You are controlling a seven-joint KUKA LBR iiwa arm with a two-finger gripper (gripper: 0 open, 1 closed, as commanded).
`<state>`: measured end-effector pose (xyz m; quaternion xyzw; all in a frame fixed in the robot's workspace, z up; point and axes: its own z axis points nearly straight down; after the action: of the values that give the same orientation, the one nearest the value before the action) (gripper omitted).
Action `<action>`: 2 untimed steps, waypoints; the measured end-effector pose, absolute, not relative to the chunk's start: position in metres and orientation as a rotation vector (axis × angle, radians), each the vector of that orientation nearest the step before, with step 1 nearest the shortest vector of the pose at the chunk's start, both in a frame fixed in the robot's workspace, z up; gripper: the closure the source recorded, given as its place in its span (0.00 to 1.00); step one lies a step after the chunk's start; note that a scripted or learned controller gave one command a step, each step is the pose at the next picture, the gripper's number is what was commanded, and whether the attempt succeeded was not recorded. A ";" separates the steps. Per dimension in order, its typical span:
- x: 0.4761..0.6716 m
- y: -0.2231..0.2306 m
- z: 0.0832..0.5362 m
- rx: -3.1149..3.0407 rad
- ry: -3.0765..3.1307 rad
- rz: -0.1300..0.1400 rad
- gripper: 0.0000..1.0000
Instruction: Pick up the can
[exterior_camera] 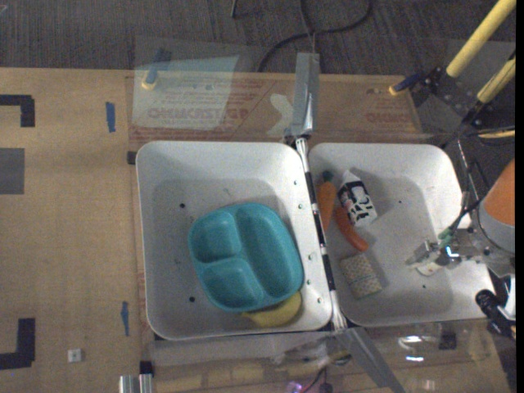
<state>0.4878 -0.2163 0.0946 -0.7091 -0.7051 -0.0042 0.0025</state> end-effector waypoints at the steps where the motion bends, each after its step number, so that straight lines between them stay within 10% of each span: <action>1: 0.487 -0.221 0.104 -2.235 -2.205 -0.011 1.00; 2: 0.529 -0.165 0.219 -2.250 -2.193 0.001 1.00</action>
<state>0.5294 -0.1651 0.2189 -0.7160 -0.6981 0.0004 -0.0001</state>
